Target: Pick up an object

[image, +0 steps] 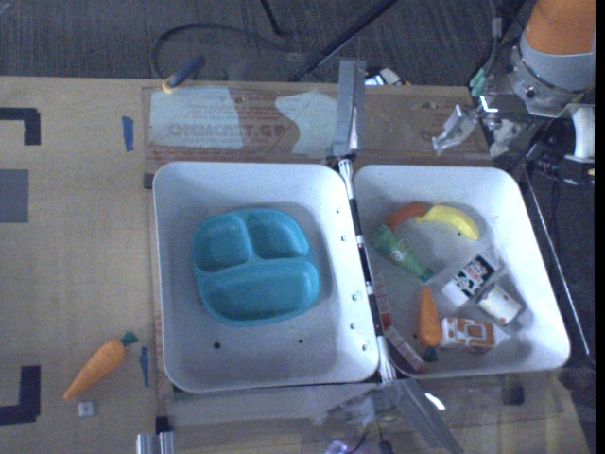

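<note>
Camera view looks down at a slant on a tan surface (76, 282) carrying two shallow white bins side by side. All places below are given relative to the right bin (544, 282).

Inside the right bin, toward its far edge, a yellow toy banana (452, 219) lies touching an orange-red curved piece (406, 213) just to its left. Nearer the bin's left wall sits a green toy bottle (399, 252), tilted. Close to the bin's middle lies a small black-and-white carton (470, 278), with a white box (499, 304) just beside it toward the near right. At the near edge a small toy carrot (429, 320) rests beside an orange-and-white carton (468, 334).

Left of the right bin, the left bin (180, 348) holds a blue divided plate (254, 264) with three compartments. Far to the left, out on the bare surface, lies a larger toy carrot (95, 368).

Beyond the right bin's far right corner, the grey arm with its orange band (560, 22) hangs above the surface, outside the bin. Its end effector (463, 123) points leftward, apart from every object; whether it is spread or pressed together cannot be told at this angle, and nothing is seen pinched in it.
</note>
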